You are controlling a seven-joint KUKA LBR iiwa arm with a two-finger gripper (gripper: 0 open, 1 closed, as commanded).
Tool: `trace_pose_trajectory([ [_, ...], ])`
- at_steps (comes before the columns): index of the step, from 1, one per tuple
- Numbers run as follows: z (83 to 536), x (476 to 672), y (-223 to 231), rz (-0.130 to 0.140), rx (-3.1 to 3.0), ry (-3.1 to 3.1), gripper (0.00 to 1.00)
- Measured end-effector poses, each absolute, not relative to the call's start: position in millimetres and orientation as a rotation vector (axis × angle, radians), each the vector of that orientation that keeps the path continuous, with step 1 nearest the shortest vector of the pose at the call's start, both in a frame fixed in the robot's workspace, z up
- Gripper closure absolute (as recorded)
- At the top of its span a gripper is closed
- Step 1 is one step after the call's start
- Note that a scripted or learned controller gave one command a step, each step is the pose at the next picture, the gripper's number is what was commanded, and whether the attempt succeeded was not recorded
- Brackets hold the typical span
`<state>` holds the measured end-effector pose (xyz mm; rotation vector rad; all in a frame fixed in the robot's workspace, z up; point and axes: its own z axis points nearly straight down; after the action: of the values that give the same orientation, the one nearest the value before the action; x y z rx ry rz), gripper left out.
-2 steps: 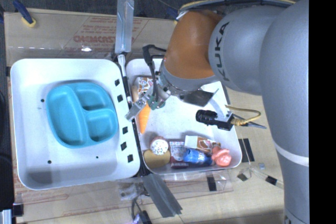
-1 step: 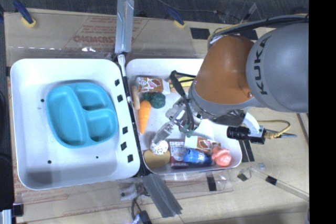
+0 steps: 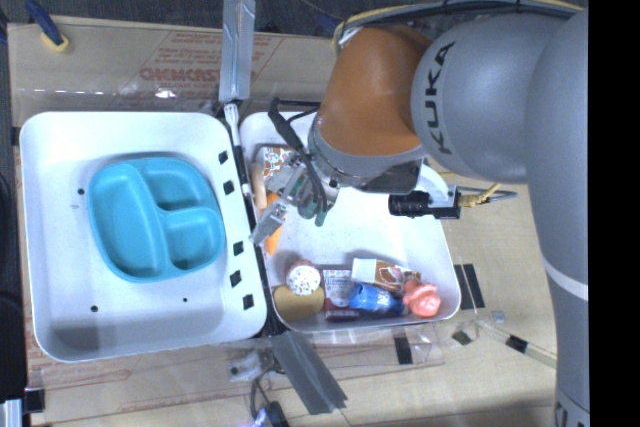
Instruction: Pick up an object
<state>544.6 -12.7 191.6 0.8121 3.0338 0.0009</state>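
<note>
Claw [image 3: 296,197] hangs low at the right bin's [image 3: 440,245] left wall, grip state impossible to tell, with the objects [image 3: 360,293] heaped along the bin's near edge, so I judge it needs to descend onto one.

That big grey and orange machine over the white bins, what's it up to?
A grey robot arm with an orange band is reaching down into the right-hand white bin, its hand low near the bin's left wall. A cluster of small objects lies along the near edge, among them a blue item and a pink one. The left white bin holds a blue divided plastic tray.
</note>
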Motion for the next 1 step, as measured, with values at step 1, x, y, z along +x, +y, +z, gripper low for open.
trace_pose_trajectory([
  [1, 191.8, 476.9, -20.7, 0.000, 0.382, 3.119, 0.00],
])
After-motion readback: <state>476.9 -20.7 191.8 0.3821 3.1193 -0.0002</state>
